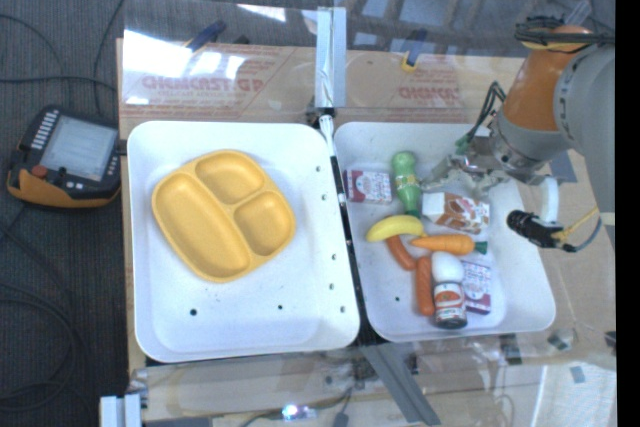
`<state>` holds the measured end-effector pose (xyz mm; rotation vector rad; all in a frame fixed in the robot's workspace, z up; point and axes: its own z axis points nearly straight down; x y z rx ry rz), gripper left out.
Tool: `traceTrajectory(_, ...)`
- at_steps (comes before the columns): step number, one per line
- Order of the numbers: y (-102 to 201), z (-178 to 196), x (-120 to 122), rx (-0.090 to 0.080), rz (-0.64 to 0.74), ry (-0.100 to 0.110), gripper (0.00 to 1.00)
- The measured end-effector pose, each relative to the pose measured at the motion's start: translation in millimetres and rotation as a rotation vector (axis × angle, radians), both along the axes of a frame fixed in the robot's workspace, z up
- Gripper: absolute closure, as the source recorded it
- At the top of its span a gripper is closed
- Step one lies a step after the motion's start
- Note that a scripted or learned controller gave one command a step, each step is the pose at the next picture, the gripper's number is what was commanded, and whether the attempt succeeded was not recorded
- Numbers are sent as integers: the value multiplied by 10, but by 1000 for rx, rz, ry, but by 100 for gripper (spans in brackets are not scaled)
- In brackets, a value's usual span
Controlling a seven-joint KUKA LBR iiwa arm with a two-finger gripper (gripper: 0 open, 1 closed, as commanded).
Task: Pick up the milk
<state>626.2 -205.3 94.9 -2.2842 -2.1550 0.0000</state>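
The milk (367, 185), a small red and white carton, lies on its side in the right bin (530, 300), close to that bin's left wall and beside a green bottle (404, 175). My gripper (468, 165) hangs over the upper right part of the same bin, below the arm's orange band (540, 100). It sits to the right of the milk, with the green bottle between them, and just above a snack packet (463, 213). Nothing shows in its grasp.
The right bin also holds a banana (392, 228), a carrot (444, 242), two sausages (423, 283), a ketchup bottle (449, 293), a second red and white box (479, 285) and a small white carton (433, 205). A yellow divided plate (222, 213) lies in the left bin (200, 335).
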Motion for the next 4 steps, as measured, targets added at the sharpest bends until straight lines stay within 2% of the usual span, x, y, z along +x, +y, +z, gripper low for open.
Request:
traceTrajectory(1,192,-56,-459,-9,33,-16,0)
traceTrajectory(2,186,15,-450,-10,31,-19,100)
traceTrajectory(3,189,13,-451,-10,32,-18,0)
traceTrajectory(4,206,-54,-512,-11,74,-18,0)
